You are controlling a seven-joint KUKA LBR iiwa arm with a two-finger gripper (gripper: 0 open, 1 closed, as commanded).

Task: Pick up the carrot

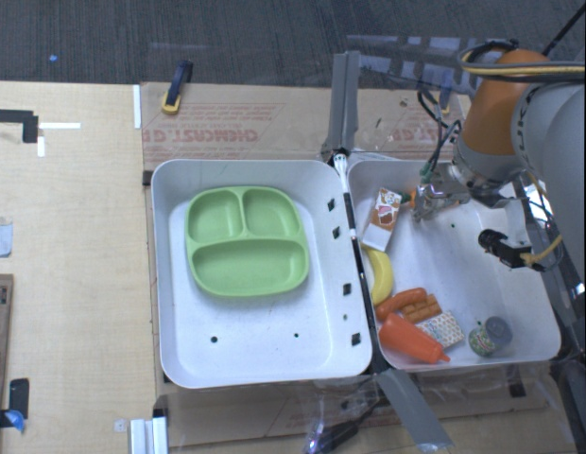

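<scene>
Here I see the carrot (pixel 409 340) lower centre-right, well below the gripper (pixel 425 200); its opening I cannot tell.

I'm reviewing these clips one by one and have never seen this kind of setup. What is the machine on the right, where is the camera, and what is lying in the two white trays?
The grey machine with the orange band is a robot arm. It reaches in from the right, and its gripper hangs over the back of the right bin. I see nothing between its fingers. One fixed camera looks down at a slant on both bins. The left bin holds a green divided plate. The right bin holds the carrot at its front edge, with what looks like sausages, a banana, a small carton and a few smaller items nearby. The carrot lies untouched, well apart from the gripper.
</scene>
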